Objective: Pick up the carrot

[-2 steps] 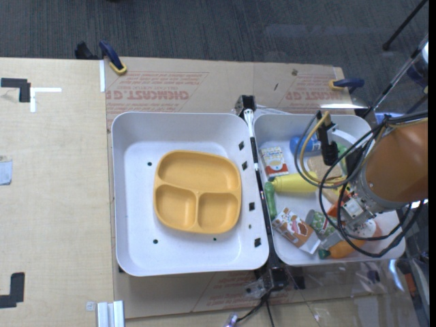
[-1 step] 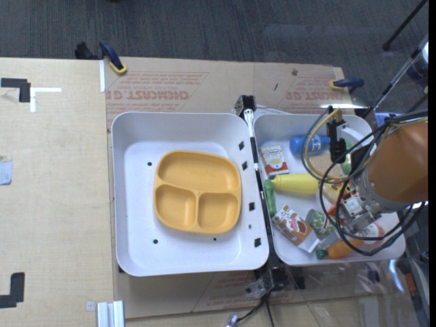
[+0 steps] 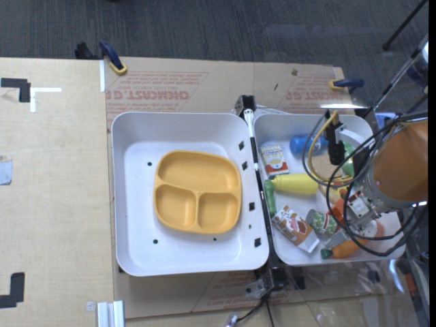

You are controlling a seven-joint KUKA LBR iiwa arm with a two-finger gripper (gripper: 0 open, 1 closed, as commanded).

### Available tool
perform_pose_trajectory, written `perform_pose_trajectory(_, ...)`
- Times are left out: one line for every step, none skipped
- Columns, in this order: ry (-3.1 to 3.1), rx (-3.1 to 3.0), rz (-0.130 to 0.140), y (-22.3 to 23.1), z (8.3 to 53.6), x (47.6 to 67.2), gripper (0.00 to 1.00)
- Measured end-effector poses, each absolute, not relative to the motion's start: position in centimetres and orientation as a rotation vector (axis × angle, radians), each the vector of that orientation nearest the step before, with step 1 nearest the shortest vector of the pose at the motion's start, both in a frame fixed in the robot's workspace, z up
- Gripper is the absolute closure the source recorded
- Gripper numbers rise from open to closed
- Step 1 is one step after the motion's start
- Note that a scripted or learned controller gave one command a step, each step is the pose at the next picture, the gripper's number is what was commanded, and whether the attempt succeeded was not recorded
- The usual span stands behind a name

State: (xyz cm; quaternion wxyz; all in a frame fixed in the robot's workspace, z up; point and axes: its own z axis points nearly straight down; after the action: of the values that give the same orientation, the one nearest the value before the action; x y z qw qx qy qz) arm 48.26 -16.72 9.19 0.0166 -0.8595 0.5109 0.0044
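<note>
The carrot (image 3: 344, 248) is orange with a small green end. It lies at the near right of the right bin (image 3: 286, 251), close to the front wall. My gripper (image 3: 355, 210) hangs low over that bin, just behind and above the carrot, half hidden by cables and by the grey wrist with its orange band (image 3: 409, 165). Nothing visibly lifts the carrot off the bin floor.
Crowded around the carrot in the right bin are a yellow corn cob (image 3: 296, 183), a blue item (image 3: 300, 144), a small red-and-white carton (image 3: 274, 157), a printed packet (image 3: 293, 225) and a green packet (image 3: 319, 221). A yellow divided plate (image 3: 197, 191) sits in the left bin (image 3: 129, 251).
</note>
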Motion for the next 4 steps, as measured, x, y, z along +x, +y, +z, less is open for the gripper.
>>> perform_pose_trajectory(2.045,-2.358,0.015,-16.9,9.2,48.2,0.00)
perform_pose_trajectory(1.940,-2.460,0.003,-20.4,9.2,53.7,0.00)
perform_pose_trajectory(1.807,-2.548,-0.027,-20.4,9.7,48.6,0.00)
perform_pose_trajectory(1.416,-2.785,-0.049,-13.3,9.9,49.0,0.00)
